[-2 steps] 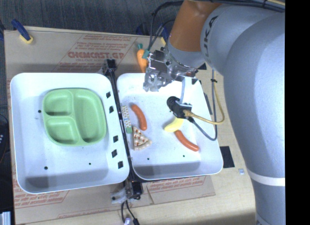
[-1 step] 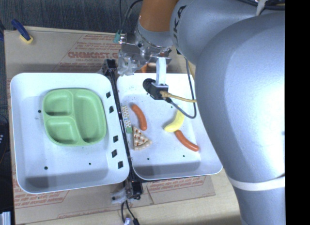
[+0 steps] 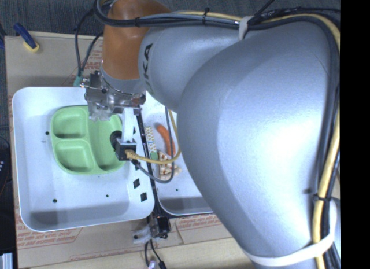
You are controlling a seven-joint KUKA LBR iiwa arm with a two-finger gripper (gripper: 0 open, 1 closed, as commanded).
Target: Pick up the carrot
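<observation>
Slim orange carrot [image 3: 166, 136] lies beside the metallic gripper [image 3: 99, 113], whose fingers' state I cannot tell.

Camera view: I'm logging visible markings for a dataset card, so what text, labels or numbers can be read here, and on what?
"KA": black letters, the end of a brand name, on the grey arm just below its orange band; the rest is out of sight.
Red print along the cardboard edge under the left bin: too small and blurred to read.
</observation>
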